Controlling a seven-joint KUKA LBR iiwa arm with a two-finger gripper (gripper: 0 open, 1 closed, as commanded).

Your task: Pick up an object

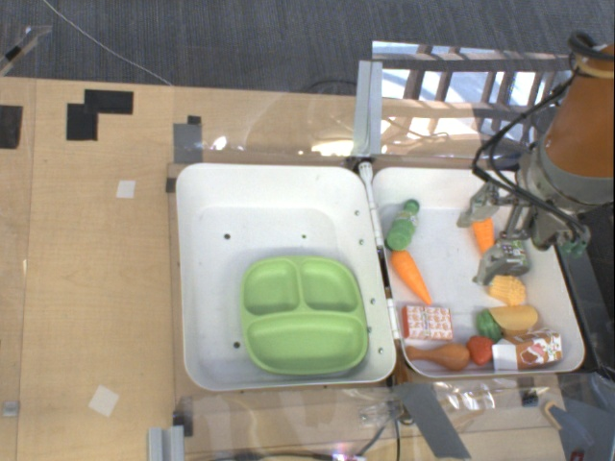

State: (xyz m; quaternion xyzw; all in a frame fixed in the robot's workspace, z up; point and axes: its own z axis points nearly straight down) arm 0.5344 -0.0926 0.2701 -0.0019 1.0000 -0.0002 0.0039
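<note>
On the desk the left bin carries a green divided plate, lying flat toward its near side, well apart from everything the arm is after. Across the divider, the right bin holds a scatter of small toy foods. A green bottle lies against the left wall with a long carrot just below it, touching or nearly so, and nearer the front sit a small red and white box and a brown pear-shaped piece. Further right, a small orange piece, a second little carrot by its look, stands just under the left side of the hand, and a yellow corn cob lies right below the hand. A yellow block, a green and red piece and a red and white carton crowd the near right corner. The hand hangs over the right part of this bin; whether it is spread or pressed together I cannot tell from this slant, and nothing can be made out between its tips. These toys are probably light, hollow, stiff plastic, smooth enough to slip, so a pinch across the narrow middle of the corn or the small carrot seems safest, away from tapered ends that would squirt out.
</note>
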